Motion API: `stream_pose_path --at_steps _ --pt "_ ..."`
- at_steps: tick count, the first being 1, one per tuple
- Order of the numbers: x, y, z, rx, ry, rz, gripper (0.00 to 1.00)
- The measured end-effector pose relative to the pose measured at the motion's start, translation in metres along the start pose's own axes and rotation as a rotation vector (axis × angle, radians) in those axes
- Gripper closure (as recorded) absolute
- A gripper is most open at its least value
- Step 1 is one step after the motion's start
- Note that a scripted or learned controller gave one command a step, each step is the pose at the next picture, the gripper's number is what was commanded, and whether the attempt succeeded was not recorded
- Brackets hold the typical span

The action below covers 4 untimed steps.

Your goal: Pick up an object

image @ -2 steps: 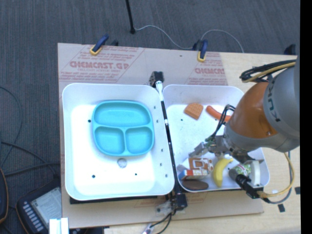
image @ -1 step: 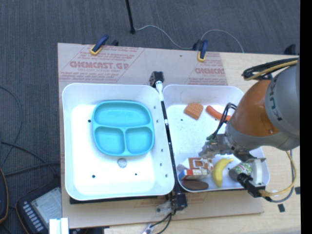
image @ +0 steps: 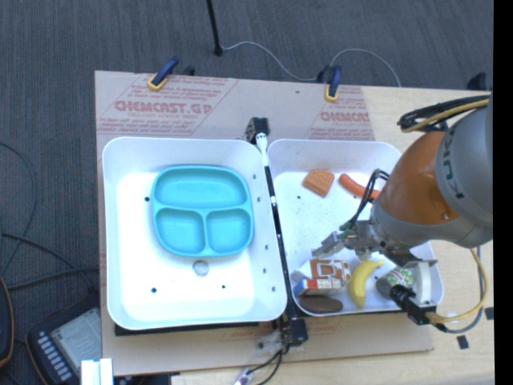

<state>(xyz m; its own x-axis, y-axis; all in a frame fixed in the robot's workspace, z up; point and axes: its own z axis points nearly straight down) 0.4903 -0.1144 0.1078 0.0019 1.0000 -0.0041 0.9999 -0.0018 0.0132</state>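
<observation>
Banana (image: 363,281), one, near the right bin's (image: 298,215) front edge: light, firm, smooth and curved, best pinched across the middle. Beside it one brown oval piece (image: 324,303) and one small carton (image: 328,273). Gripper (image: 346,241) just above carton, state of grasp impossible to tell. Farther back, one waffle (image: 318,183), one sausage (image: 353,186). Left bin (image: 136,295): one blue divided plate (image: 202,212).
</observation>
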Motion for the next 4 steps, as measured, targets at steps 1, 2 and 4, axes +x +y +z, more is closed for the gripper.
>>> stream_pose_path --at_steps 1,2,4 --pt "0.0 0.0 -0.009 0.001 0.0 0.0 1.0" --pt "0.0 0.0 -0.009 0.001 0.0 0.0 0.0" --pt "0.015 -0.004 0.009 0.003 -0.002 0.001 1.0"
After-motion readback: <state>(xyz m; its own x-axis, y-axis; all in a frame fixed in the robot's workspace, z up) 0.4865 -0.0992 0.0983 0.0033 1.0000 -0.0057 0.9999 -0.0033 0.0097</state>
